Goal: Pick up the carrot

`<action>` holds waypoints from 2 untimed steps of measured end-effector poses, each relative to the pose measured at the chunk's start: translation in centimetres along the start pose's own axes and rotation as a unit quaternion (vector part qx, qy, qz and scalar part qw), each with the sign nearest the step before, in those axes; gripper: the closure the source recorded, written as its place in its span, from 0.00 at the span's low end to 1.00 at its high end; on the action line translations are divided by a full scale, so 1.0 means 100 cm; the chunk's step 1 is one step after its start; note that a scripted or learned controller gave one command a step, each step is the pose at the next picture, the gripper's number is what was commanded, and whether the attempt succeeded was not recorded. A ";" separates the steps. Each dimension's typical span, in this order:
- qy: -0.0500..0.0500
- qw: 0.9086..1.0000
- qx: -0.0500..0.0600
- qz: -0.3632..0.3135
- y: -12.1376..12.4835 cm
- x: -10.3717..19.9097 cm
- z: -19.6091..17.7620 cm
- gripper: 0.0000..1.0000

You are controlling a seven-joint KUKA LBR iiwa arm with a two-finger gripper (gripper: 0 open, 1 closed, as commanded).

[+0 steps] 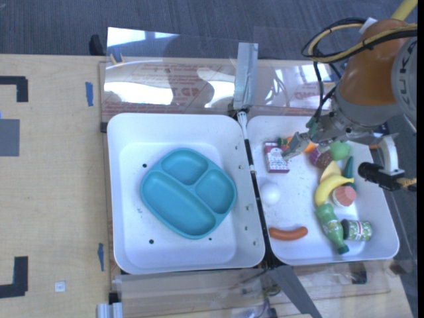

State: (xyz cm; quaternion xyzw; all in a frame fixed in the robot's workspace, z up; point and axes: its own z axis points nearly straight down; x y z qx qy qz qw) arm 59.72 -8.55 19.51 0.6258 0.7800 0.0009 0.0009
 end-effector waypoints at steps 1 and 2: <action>-0.001 0.994 -0.001 -0.107 0.055 -0.054 0.019 0.00; -0.004 0.998 -0.004 -0.066 0.037 -0.081 0.105 0.00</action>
